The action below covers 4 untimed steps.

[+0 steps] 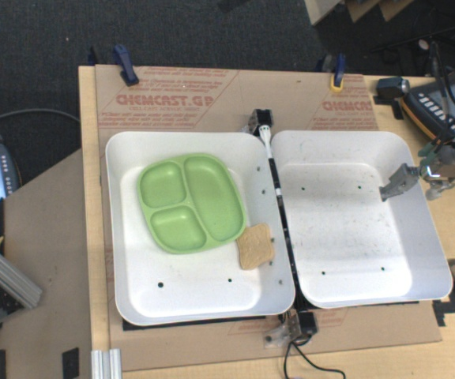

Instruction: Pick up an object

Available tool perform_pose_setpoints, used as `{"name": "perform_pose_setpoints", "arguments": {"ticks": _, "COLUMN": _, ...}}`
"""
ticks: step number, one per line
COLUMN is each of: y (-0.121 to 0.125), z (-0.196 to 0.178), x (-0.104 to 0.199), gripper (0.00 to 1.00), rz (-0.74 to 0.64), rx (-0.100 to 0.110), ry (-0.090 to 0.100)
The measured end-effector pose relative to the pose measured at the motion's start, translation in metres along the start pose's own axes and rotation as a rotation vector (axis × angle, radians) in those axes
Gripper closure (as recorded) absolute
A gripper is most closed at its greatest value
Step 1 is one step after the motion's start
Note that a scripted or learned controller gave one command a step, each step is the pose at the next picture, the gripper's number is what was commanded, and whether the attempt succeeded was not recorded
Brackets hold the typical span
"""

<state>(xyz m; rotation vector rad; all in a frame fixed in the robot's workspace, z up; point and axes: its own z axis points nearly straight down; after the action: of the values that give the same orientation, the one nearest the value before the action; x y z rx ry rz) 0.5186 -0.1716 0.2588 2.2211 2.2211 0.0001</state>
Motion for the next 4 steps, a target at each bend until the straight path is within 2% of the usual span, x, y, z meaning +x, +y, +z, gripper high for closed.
{"name": "perform_pose_setpoints", "arguments": {"ticks": 1, "y": -0.022, "z": -0.137, "x": 0.024, "gripper": 0.00, "rz": -0.004, "rx": -0.016, "ry": -0.003}}
{"name": "perform_pose_setpoints", "arguments": {"ticks": 2, "y": -0.040, "z": -0.287, "x": 0.028, "gripper": 0.00, "rz": -0.002, "rx": -0.022, "ry": -0.005}}
{"name": "perform_pose_setpoints", "arguments": {"ticks": 3, "y": -0.038, "z": -0.288, "x": 0.028, "gripper": 1.00, "rz": -0.001, "rx": -0.007, "ry": -0.004}}
{"name": "perform_pose_setpoints", "arguments": {"ticks": 4, "y": -0.039, "z": -0.210, "x": 0.133, "gripper": 1.00, "rz": -0.011, "rx": 0.009, "ry": 0.003}}
